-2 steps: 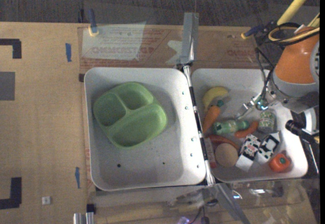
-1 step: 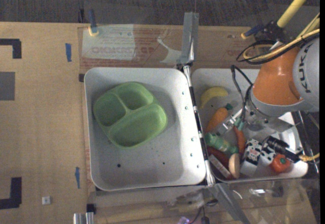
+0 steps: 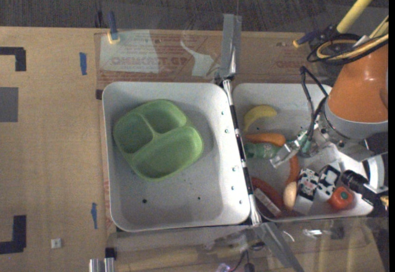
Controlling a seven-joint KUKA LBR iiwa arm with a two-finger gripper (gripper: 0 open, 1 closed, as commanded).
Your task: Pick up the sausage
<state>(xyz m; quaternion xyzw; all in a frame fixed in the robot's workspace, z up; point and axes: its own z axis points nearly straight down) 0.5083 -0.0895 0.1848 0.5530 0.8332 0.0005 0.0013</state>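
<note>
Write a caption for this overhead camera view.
Robot gripper hovers over toy food in the right bin; a green divided plate sits left.

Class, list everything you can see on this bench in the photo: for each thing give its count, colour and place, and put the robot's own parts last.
Bins: two, white, side by side on the bench.
Divided plate: one, green, in the left bin.
Banana: one, yellow, top of the right bin.
Carrot: one, orange, below the banana.
Sausage: one, red, near the right bin's bottom left corner.
Tomato: one, red-orange, right bin's lower right.
Black-and-white toy: one, beside the tomato.
Arm: one, grey with orange band, over the right bin.
Gripper: one, low over the right bin's middle.
</note>
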